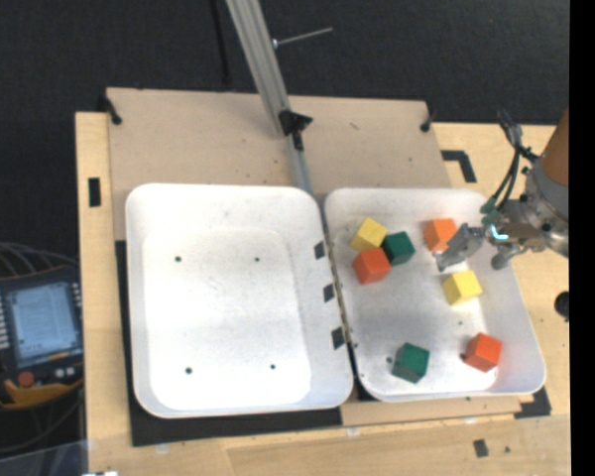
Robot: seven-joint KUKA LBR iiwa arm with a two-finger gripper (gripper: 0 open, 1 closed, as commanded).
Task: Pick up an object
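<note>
You are looking down on a surface [228, 147] carrying two shallow white bins side by side. The left bin [228, 296] is sitting beside the right bin [506, 365], which is holding seven small cubes. Near its upper left, a yellow cube [370, 232], a red cube [372, 265] and a dark green cube [399, 247] are clustering close together, seemingly touching. An orange cube [437, 232] is lying toward the upper middle, and a second yellow cube [462, 287] is resting just below it. Along the lower edge, a green cube [411, 362] and a red-orange cube [483, 351] are sitting well apart.

The hand [479, 248] is reaching in from the right with its fingers spread and released, gripping nothing, hovering between the orange cube and the second yellow cube.

A teach pendant [35, 325] is lying off the surface at far left.
</note>
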